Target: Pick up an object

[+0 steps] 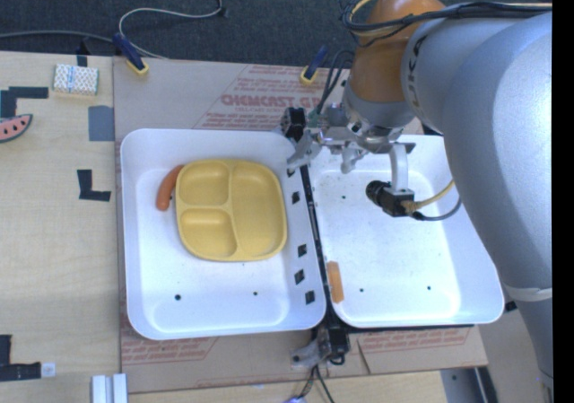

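Observation:
A yellow divided plate lies in the left bin. An orange sausage-shaped piece rests against the plate's left edge. A small orange piece lies in the right bin, close to its left wall near the front. My gripper hangs over the back left corner of the right bin, close to the wall between the bins. It is well apart from all three objects. I see nothing held in it.
Black clips run along the wall between the bins. A black fitting with a yellow hose hangs from the wrist over the right bin. On the bench at left lie a watermelon-slice toy and a small patterned block.

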### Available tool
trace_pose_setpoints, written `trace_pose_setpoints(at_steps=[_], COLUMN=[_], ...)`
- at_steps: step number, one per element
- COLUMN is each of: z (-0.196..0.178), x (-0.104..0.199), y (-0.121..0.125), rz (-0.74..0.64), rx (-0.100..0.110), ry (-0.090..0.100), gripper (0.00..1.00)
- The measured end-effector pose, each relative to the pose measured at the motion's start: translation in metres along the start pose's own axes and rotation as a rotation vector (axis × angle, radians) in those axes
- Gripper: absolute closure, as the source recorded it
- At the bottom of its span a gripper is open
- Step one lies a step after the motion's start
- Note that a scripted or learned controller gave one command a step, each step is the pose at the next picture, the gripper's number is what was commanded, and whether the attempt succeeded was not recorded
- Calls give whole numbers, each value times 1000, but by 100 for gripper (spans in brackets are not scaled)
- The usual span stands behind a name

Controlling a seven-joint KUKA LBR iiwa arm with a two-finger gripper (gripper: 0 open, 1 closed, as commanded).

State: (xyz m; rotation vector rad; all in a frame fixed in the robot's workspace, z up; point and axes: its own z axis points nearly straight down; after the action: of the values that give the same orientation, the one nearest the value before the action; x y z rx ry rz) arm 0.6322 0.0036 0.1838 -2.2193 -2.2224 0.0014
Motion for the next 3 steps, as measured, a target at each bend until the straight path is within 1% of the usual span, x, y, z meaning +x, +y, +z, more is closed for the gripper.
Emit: trace_pose_setpoints(at_steps=[1, 2, 3], z=[-213, -170, -218], x=[-3, -26, 39], y=[-21, 36, 36], rz=[1, 1, -1], rx=[-2, 0, -2], ry=[-1, -2, -1], gripper=[0, 0, 0])
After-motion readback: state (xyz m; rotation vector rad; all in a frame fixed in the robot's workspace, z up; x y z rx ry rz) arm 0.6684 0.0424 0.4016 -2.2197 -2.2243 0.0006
